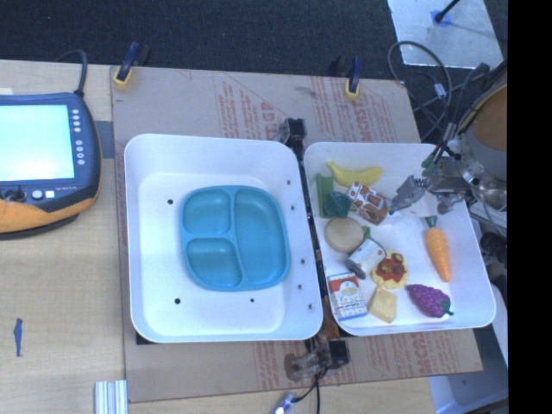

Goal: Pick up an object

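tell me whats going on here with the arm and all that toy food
A KUKA arm reaches in from the right, its tool low over the right bin, near a small brown-and-white carton. Nothing is visibly held. The bin also holds toy food: a banana, a carrot, grapes, a cheese wedge and more. The left bin holds a blue divided plate.

Right bin (483, 317) holds toy foods: banana (354, 174) at far edge, carrot (438, 253) near right edge, grapes (429, 300) at near-right corner.
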Robot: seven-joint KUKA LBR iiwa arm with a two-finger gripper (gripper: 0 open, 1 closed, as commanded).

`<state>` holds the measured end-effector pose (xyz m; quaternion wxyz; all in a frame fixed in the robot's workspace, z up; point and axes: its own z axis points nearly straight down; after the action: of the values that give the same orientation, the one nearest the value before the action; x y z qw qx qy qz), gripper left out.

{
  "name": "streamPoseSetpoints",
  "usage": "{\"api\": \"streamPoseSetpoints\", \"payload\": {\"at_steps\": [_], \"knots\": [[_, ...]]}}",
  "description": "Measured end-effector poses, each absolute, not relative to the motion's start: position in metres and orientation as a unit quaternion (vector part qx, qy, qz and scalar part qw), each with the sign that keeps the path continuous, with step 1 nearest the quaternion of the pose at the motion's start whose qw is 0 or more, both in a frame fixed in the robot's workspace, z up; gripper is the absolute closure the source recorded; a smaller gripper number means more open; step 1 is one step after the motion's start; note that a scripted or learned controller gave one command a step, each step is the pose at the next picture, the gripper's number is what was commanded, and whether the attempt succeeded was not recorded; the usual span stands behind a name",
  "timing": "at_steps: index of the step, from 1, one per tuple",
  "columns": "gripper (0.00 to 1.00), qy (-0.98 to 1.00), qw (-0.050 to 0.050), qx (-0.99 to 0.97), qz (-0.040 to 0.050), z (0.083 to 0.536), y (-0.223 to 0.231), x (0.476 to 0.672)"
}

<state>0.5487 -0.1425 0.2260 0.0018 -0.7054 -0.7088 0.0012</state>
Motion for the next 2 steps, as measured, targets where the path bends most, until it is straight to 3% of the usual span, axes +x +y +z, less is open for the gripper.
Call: {"api": "streamPoseSetpoints", "payload": {"at_steps": [1,2], "knots": [[0.0,-0.709,0.001,-0.705,0.0013,0.104,-0.104,0.558],[0.0,-0.708,-0.004,-0.706,-0.0025,0.096,-0.099,0.543]]}}
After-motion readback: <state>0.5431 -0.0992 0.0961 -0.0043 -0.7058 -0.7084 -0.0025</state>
